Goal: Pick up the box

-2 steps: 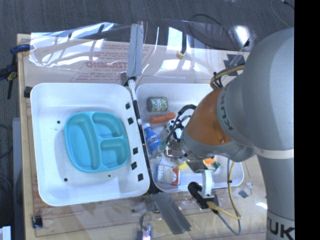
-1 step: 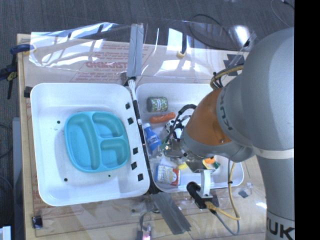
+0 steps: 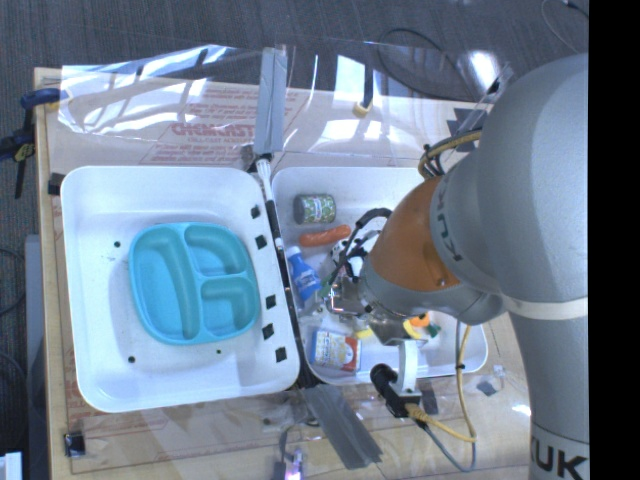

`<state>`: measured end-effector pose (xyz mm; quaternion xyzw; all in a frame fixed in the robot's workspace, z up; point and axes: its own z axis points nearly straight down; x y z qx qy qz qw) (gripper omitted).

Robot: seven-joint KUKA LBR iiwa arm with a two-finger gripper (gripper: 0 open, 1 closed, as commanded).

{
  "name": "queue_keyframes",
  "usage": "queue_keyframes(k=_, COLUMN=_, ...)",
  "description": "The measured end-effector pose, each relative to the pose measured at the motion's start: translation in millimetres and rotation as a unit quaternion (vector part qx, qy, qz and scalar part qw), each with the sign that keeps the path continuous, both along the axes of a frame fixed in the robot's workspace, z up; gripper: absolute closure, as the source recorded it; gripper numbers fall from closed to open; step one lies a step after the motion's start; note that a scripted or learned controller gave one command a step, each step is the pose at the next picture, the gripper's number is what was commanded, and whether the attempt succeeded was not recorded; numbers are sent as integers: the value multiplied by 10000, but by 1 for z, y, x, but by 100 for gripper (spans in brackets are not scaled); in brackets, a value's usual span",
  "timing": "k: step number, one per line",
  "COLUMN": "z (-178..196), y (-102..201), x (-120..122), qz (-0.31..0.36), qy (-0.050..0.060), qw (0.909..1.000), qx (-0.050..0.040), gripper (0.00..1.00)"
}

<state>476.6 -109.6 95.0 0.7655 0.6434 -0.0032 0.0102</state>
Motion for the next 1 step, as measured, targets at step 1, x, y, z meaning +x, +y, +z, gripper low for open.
queue_keyframes(k=1, z=0, y=-2, x=1, qz=236, qy=-10, qw=9997, qx=7, gripper=0)
